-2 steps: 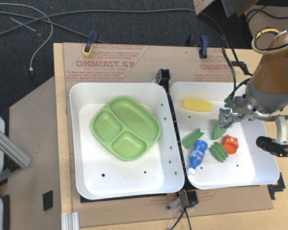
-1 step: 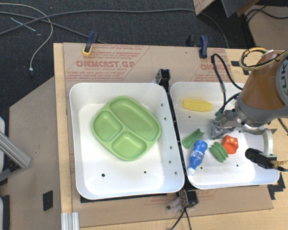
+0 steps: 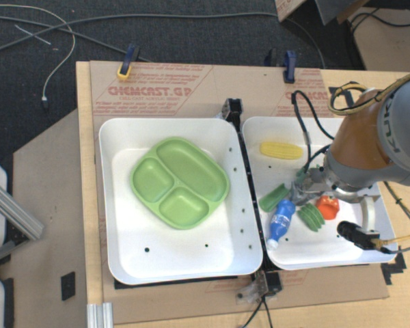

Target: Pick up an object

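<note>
The right bin (image 3: 342, 255) holds several small things. A yellow corn cob (image 3: 281, 149) lies near its far side. A green piece (image 3: 273, 197) rests by the bin's left wall, with a blue bottle (image 3: 281, 221) just in front of it. A ridged green toy (image 3: 311, 217) and an orange-red toy (image 3: 328, 207) sit close together in the middle. My gripper (image 3: 305, 187) hangs low over this cluster, right above the ridged green toy and the blue bottle's top. The arm's wrist hides what lies under it.
The left bin (image 3: 123, 251) carries a green divided plate (image 3: 180, 182). A black clip (image 3: 232, 108) sits at the far end of the wall between the bins. Two blue clamps (image 3: 289, 65) hold the cardboard at the back.
</note>
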